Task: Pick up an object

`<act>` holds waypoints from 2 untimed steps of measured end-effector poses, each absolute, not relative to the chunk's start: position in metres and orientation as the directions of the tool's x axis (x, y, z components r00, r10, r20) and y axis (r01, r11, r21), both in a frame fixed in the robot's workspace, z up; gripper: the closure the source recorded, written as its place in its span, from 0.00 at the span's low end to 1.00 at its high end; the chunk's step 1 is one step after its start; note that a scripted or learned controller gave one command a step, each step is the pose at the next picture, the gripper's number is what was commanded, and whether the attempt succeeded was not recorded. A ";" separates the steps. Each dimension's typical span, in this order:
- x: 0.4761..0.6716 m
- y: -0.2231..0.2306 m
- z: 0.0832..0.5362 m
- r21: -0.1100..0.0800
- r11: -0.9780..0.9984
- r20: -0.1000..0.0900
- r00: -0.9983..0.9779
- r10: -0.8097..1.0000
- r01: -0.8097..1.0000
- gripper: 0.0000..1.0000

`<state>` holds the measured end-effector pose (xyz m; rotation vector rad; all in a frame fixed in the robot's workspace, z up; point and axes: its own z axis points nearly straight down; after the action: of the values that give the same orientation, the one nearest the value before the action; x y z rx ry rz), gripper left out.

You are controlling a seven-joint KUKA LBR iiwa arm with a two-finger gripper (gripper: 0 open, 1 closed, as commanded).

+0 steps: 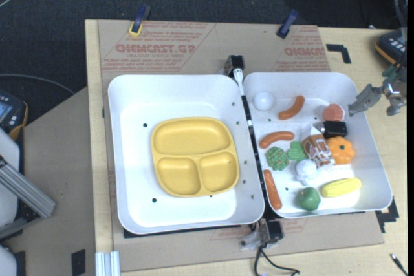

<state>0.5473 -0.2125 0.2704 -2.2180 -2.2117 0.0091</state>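
Fingers [364, 100] of the two-finger gripper [378, 102] are seen spread apart at the right rim of the right shallow white bin [375, 158], and nothing is held between them.

The pickable things are all found in that bin. Nearest the front rim, a round green toy fruit [308, 198] is set just beside a yellow toy corn cob [341, 187], with a slim red toy sausage [272, 189] lying along the left wall. Behind these, a small white lump [305, 170] is seen touching a green toy broccoli cluster [278, 158] and a red-and-white printed packet [318, 149], against which an orange toy pumpkin [342, 151] is pressed. A second red sausage [277, 138] and a small black block [334, 128] lie further back. Farthest away, a flat red disc [334, 112], a curved orange sausage [292, 107] and a white ball [263, 100] are spaced apart.

In the left shallow white bin [129, 106], a yellow plastic three-compartment plate [194, 156] is laid flat.
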 end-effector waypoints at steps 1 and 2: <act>0.550 -0.212 0.276 0.000 0.000 -0.001 0.000 1.000 1.000 0.00; 0.551 -0.210 0.234 -0.005 0.000 0.002 0.000 1.000 1.000 0.00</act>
<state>0.5513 -0.2104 0.2340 -2.2179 -2.2180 0.0031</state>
